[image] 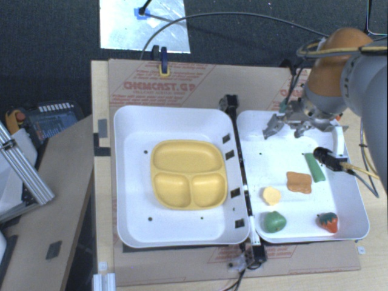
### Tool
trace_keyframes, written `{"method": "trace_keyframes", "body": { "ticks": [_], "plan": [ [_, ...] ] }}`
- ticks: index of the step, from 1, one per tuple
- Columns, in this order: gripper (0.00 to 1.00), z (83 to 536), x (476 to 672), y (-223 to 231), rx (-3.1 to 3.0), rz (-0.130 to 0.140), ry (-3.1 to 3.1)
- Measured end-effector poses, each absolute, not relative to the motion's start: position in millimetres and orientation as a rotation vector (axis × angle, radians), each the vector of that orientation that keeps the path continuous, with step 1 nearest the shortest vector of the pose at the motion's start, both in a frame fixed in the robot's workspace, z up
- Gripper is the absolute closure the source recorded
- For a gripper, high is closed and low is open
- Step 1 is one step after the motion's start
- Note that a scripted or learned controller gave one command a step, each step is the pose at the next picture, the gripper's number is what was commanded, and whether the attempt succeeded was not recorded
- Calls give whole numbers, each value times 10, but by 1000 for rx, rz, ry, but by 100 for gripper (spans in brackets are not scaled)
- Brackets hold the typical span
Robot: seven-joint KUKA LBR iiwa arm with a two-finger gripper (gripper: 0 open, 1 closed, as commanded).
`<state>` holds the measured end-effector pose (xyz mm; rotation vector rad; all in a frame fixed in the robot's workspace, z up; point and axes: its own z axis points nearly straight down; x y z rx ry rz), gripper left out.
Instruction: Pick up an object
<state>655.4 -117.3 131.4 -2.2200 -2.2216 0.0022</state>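
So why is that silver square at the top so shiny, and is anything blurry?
In the camera view, the silver sheet behind the bench bounces the room light, so it glares in pale patches. The white bins look bright and evenly lit, with soft shadows. The gripper and the grey arm look a bit soft, while the yellow tray looks fairly sharp.

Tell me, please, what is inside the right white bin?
The right bin holds a green stick, an orange-brown piece, a yellow piece, a green round item and a red-orange item. The gripper covers part of its far end.
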Motion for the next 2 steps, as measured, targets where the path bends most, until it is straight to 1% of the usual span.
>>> {"method": "trace_keyframes", "body": {
  "ticks": [1, 2],
  "plan": [
    [0, 821, 6552, -1168, -2219, 2, -2222],
    [100, 966, 6574, -1172, -2223, -5, -2226]
  ]
}}
